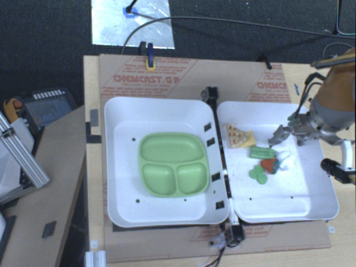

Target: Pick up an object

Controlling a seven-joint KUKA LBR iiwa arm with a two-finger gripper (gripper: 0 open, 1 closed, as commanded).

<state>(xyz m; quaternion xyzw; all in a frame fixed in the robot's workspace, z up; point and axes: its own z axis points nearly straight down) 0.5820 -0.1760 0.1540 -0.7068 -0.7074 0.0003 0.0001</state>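
The right white bin [314, 202] holds a few toy foods. A yellow pizza slice with red dots [238, 136] lies near its left wall. A green bar-shaped piece [262, 152] lies right of the slice. Just below the bar sit a small red piece [269, 165] and a small green piece [257, 174]. My gripper [280, 134] hangs over the bin's upper middle, just up and to the right of the green bar, apart from the pizza slice. Nothing shows in its grasp. The grey arm with its orange band [336, 90] comes in from the right.
The left white bin [119, 121] holds a green divided plate [172, 164]. A black hinge strip [218, 154] runs between the bins. A black part of the arm [336, 170] overhangs the right bin's right rim. Cables cross the dark floor behind the bench.
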